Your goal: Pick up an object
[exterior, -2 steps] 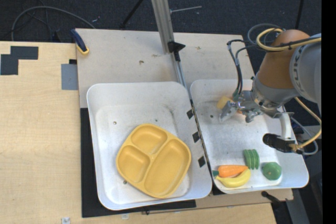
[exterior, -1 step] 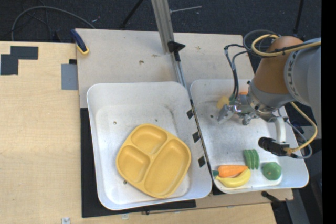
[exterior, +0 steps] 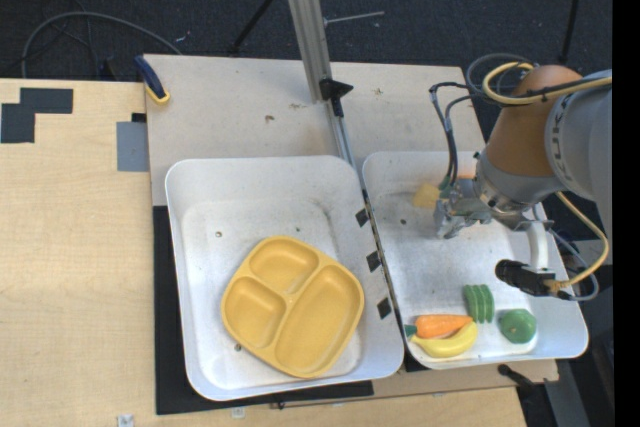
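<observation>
gripper: the grey two-finger gripper is hanging low in the right white bin | fingers: I cannot tell if open or closed | object: the small pale yellow block is sitting just beside it | done: nothing looks lifted yet

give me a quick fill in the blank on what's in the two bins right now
1. The yellow divided plate lies in the ____ bin.
2. That plate has ____ compartments.
3. The toy carrot lies touching a toy ____ at the right bin's near edge.
4. The gripper hovers over the ____ bin, near a small yellow block.

Missing words: left; three; banana; right
</observation>
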You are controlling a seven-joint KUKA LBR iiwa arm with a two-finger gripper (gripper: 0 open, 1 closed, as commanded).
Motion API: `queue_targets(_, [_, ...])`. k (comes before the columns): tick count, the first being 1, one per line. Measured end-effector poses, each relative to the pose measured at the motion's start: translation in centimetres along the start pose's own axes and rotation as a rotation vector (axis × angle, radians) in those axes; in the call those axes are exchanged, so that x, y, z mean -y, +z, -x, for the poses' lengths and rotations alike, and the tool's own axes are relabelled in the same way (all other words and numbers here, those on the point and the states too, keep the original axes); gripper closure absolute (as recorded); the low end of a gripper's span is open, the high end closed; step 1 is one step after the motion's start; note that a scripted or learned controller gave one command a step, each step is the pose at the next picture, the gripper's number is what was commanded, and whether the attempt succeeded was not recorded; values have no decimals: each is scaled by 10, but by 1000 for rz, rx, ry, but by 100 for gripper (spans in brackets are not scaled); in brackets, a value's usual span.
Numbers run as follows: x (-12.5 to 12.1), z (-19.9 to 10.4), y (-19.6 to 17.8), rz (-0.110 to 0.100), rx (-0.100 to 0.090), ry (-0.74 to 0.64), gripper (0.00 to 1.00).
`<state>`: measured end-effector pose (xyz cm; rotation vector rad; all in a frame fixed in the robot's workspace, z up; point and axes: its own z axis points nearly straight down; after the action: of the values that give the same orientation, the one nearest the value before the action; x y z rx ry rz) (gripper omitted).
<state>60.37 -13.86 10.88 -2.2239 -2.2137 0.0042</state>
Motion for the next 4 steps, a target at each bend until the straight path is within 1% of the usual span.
queue_targets(1, [-2, 3, -42, 6, 1, 0, 100])
queue_targets(2, [-7, -4, -101, 8, 1, -7, 100])
queue_targets(3, [-8, -3, -134, 6, 1, -6, 100])
queue_targets(4, [7, -53, -123, 0, -1, -8, 100])
